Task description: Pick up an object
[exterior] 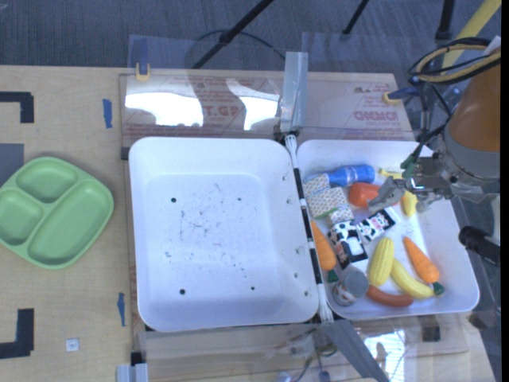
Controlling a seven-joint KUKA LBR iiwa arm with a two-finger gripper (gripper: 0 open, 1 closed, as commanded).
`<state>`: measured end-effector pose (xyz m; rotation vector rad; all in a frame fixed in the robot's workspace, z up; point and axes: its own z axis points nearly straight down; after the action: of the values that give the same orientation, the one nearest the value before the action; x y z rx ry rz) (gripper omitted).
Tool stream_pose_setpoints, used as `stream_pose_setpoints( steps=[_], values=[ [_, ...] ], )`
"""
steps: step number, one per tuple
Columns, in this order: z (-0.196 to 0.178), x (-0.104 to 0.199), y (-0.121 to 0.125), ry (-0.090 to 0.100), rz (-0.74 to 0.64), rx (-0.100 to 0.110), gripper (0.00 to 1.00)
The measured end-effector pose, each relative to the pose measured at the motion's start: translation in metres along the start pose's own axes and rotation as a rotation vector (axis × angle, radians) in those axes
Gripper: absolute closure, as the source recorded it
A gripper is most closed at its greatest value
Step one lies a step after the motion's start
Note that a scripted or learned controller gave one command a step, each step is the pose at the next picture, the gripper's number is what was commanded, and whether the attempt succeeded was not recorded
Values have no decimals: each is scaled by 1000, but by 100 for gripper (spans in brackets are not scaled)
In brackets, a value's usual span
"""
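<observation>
The right bin (464, 249) holds a pile of toy items. Among them are a blue bottle (351, 173), an orange-red piece (364, 194), a checkered packet (328, 199) and a black-and-white patterned toy (350, 239). Further forward lie a yellow corn cob (382, 259), a banana (413, 282), two carrots (421, 261) (323, 250), a red sausage (390, 297) and a grey round tin (351, 282). My gripper (395, 191) hangs over the bin's back middle, just right of the orange-red piece and above a second black-and-white piece (378, 221). Nothing is visibly held.
The left bin (211, 221) sits beside the right one, with a raised divider (306, 221) between them. A green compartment plate (56, 212) lies on the bench at far left. Clear panels (294, 94) stand behind the bins. Cables (437, 62) hang by the arm at the right.
</observation>
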<state>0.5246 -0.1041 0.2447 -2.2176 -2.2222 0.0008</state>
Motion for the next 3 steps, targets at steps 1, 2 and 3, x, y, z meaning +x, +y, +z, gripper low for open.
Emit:
stream_pose_setpoints(
  steps=[1,2,3],
  values=[
    [84,-68,-13,-1,-380,-1,0],
    [158,-105,-28,-3,-400,-8,0],
    [147,-106,-26,-6,-398,-13,100]
  ],
)
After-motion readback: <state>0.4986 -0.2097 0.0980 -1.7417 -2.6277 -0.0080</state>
